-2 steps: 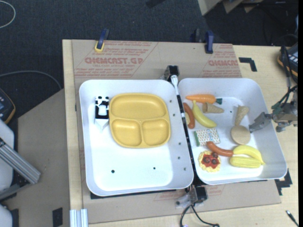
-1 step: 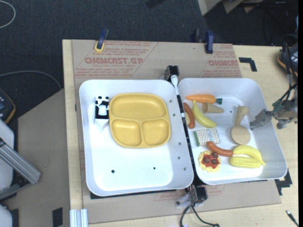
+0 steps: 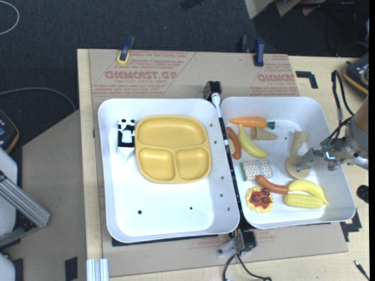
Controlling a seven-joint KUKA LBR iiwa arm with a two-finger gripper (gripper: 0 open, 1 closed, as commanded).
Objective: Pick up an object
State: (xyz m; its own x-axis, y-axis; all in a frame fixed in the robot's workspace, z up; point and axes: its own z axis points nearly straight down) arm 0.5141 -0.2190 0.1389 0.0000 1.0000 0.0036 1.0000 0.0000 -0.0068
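We see the gripper (image 3: 306,164) low in the right bin (image 3: 337,206), w/ fingers we can't tell open or shut, right at the tan round piece (image 3: 295,166), which sits just above-left of the corn cob (image 3: 304,200), approx touching the fingertips

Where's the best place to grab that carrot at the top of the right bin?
Probably the carrot's orange middle, coming straight down with the fingers closing across its narrow width. It lies flat, pointing left to right, green stem end toward the right, and apart from the banana below, so there is room on both sides.
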